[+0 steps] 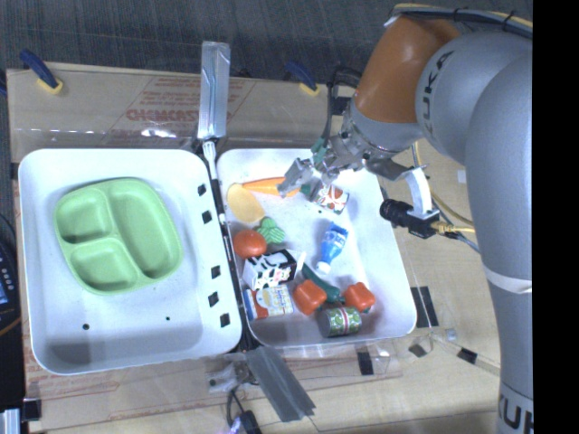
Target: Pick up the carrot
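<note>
Orange carrot (264, 185), pale yellow fruit (244, 203), green divided tray (116, 233) in white left bin (54, 351), black-and-white cow-patterned carton (271, 268), blue-and-white bottle (331, 245), grey arm (479, 98) with orange band

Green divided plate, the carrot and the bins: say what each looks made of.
Green divided plate: likely moulded plastic, with a matte, even colour and soft rounded ridges.
Carrot: probably toy plastic, smooth and uniformly orange, though its look leaves this open.
Bins: thin white plastic with a slight sheen and rounded, formed corners.
</note>
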Robot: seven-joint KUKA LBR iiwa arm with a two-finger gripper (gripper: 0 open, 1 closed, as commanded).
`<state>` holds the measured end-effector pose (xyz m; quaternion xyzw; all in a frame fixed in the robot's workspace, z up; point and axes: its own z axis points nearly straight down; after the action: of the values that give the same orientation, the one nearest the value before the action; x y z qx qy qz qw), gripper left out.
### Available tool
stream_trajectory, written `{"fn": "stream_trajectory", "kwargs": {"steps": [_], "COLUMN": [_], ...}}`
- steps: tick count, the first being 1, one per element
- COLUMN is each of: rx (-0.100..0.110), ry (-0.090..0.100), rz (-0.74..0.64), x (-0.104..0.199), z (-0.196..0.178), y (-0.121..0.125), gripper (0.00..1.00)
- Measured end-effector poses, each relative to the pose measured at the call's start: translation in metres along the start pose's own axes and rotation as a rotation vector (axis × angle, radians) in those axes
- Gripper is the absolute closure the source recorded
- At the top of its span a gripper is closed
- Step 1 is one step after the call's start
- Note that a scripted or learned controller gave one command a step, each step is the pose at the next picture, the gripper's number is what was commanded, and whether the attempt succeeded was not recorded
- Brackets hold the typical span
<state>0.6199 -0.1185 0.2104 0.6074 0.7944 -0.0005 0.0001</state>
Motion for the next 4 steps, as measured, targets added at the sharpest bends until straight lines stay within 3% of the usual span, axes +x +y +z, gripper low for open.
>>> {"fn": "stream_trajectory", "kwargs": {"steps": [1, 2, 3, 4], "rx": [0.0, 0.0, 0.0, -0.017], "ry": [0.0, 0.0, 0.0, -0.005], "rz": [-0.004, 0.065, 0.065, 0.128], "x": [0.0, 0.028, 0.028, -0.022], "z": [-0.01, 0.019, 0.019, 0.109], "y": [0.001, 0.038, 0.038, 0.038], "gripper": [1.0, 1.0, 0.0, 0.0]}}
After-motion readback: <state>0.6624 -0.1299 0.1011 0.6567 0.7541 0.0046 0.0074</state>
